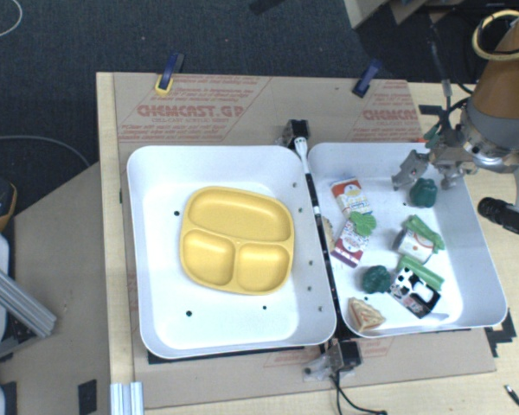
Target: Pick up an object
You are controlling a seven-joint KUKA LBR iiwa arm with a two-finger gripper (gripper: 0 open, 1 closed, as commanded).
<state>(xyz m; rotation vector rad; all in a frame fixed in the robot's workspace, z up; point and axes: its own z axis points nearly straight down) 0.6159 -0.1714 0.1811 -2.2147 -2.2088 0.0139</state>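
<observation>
My gripper point(427, 176) hangs over the far right part of the right bin point(484, 266), with its grey fingers point(404, 173) spread open. A dark green rounded toy point(424, 194) sits on the bin floor just in front of the fingertips, and I cannot tell whether it touches them. Further objects lie in this bin: a red and white packet point(350, 199), a green leafy piece point(362, 225), a white and green carton point(418, 240), another dark green lump point(376, 277), a black and white item point(413, 292) and a tan wedge point(366, 315).
The left bin point(151, 232) holds a yellow divided plate point(236, 239). A black ridge point(316, 223) marks where the two bins meet. Blue clamps point(168, 73) point(366, 79) pin the cardboard at the back. The arm's orange band point(504, 85) rises at the right edge.
</observation>
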